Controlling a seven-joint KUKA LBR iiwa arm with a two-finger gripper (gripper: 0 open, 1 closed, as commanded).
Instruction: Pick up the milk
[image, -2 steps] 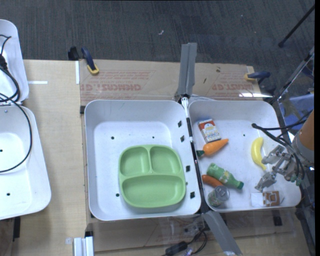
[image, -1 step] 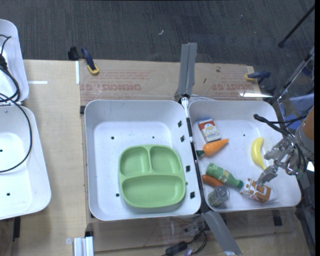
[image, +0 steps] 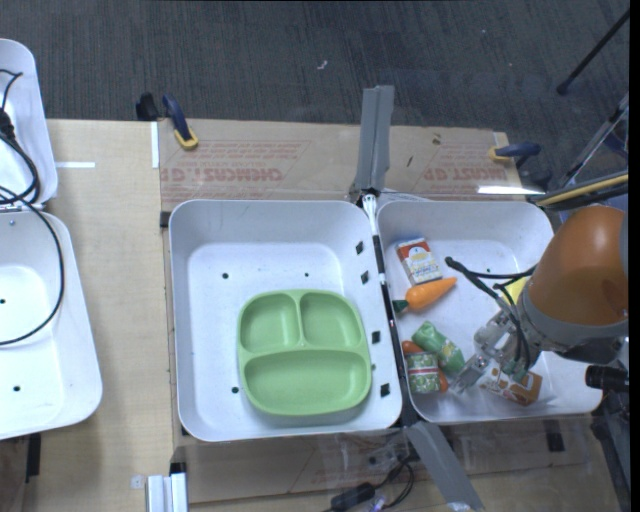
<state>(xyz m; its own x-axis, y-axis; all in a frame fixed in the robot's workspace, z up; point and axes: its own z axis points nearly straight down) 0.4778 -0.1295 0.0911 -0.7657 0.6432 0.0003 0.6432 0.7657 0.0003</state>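
Note:
The milk (image: 418, 262) is a small white carton with a red and orange label, lying at the back left of the right bin (image: 470, 215). My gripper (image: 480, 366) hangs low over the front of that bin, well in front of and to the right of the milk, with the orange wrist band above it. It is close to a brown and orange carton (image: 516, 386) at the bin's front right; whether it touches that carton I cannot tell. Nothing shows as lifted.
An orange carrot (image: 431, 293) lies just in front of the milk. A green packet (image: 440, 348) and a small vegetable-print pack (image: 424, 376) sit at the front left of the right bin. The left bin (image: 200, 300) holds a green divided plate (image: 303, 353).

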